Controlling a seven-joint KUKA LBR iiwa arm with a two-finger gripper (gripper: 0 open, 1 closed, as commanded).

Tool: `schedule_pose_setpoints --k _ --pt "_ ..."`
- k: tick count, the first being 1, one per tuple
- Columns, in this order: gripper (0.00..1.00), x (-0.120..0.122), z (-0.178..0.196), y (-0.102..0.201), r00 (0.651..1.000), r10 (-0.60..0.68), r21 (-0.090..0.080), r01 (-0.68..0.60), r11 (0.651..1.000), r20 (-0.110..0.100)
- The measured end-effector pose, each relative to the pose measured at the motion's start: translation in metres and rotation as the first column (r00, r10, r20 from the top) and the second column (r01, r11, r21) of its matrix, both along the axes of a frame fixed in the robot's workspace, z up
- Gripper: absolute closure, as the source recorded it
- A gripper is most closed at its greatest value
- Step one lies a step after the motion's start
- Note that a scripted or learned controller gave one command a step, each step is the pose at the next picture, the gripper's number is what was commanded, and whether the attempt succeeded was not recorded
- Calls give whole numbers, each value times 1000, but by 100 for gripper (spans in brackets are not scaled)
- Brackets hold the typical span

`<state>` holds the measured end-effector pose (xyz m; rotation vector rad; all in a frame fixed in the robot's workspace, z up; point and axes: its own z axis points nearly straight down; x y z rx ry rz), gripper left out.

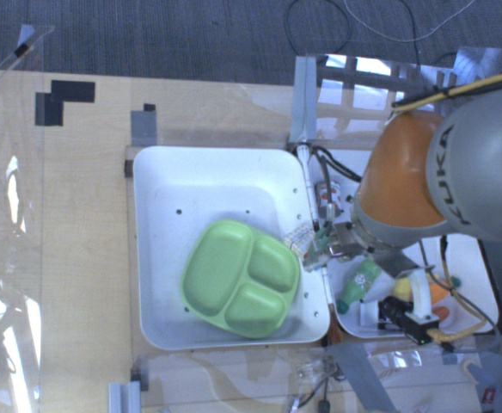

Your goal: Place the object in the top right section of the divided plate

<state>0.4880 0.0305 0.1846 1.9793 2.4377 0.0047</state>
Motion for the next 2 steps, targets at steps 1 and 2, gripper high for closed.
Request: schedule_pose_setpoints --k 1,2 --pt "100 -1 0 32 995 97 -1 -97 995 0" --pt "100 0 0 -48 999 38 -1 -38 999 1"
